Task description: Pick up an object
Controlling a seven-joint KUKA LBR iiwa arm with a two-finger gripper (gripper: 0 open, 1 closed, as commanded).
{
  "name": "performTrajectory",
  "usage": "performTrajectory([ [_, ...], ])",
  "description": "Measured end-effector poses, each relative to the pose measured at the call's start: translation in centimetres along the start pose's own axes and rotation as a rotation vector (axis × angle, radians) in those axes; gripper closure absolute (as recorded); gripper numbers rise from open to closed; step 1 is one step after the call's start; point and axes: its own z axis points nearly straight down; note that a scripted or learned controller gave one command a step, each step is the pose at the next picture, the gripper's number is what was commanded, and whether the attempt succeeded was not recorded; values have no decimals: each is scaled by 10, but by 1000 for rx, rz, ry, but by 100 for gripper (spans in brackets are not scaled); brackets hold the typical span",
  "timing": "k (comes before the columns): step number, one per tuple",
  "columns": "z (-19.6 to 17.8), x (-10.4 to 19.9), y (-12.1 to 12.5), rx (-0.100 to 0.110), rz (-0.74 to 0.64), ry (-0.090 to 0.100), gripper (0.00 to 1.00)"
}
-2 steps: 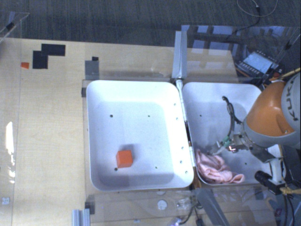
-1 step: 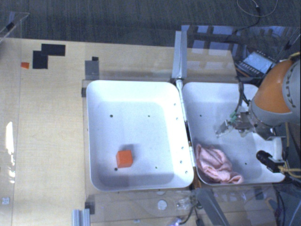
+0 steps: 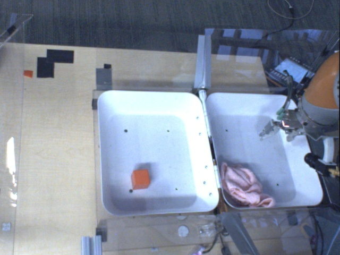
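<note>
An orange cube [image 3: 141, 179] lies in the left bin [image 3: 111, 142], toward its front left. A crumpled pink cloth [image 3: 243, 185] rests in the front left corner of the right bin [image 3: 239, 110]. My gripper [image 3: 277, 134] hangs over the right side of the right bin, behind and to the right of the cloth and well apart from it. Its two fingers are spread open with nothing between them. The grey arm with its orange band [image 3: 325, 84] comes in from the right edge.
A metal divider [image 3: 202, 68] runs between the two bins at the back. Black blocks [image 3: 53, 61] and a small orange marker [image 3: 28, 74] sit on the wooden bench at the far left. Cables and equipment [image 3: 289, 70] lie behind the right bin.
</note>
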Motion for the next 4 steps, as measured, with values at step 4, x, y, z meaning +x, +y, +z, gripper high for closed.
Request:
performTrajectory([
  [4, 31, 77, -94, -10, -126, -1, 0],
])
